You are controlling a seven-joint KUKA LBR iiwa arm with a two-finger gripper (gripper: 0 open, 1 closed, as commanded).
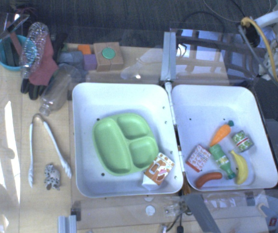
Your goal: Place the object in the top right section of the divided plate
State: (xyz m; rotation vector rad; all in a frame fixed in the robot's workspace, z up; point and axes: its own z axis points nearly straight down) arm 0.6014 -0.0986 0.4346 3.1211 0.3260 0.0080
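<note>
Currently task appears not begun. Green divided plate (pixel 124 143) lies in left white bin (pixel 85 130), all three sections bare, including top right section (pixel 135 125). Small printed carton (pixel 158 169) rests just beside plate's lower right edge. Right bin (pixel 197 106) holds toy carrot (pixel 220 134), can (pixel 242 141), banana (pixel 240 166), green bottle (pixel 222 160), sausage (pixel 208 179), red packet (pixel 198 158). Which object is meant: unclear. Arm (pixel 274 33) sits at upper right, well apart from bins; claw state cannot be told. Pick and placement both remain.
</note>
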